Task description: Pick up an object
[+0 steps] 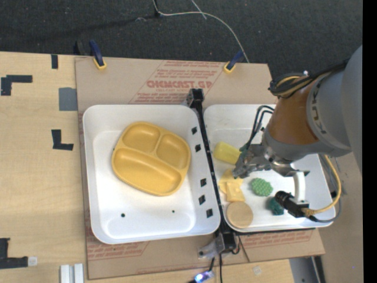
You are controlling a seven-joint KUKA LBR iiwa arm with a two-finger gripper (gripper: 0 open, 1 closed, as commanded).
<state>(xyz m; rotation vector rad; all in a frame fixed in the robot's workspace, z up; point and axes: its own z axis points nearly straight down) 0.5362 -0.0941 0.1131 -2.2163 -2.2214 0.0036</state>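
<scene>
The right bin (235, 117) holds several small items: a yellow block (225, 152), a pale yellow cheese-like wedge (231, 188), a round tan disc (240, 214), a green bumpy ball (260, 187) and a dark green piece (275, 206). My gripper (243, 167) hangs low over the bin's middle, between the yellow block and the wedge, just left of the green ball. Nothing shows between its fingers. The arm's orange band (291, 119) sits above it.
The left bin (97, 217) carries a yellow divided plate (151, 157). A black divider (203, 158) runs between the bins. Cables loop off the wrist at the right bin's right side (321, 208). Both bins rest on a cardboard sheet (177, 81).
</scene>
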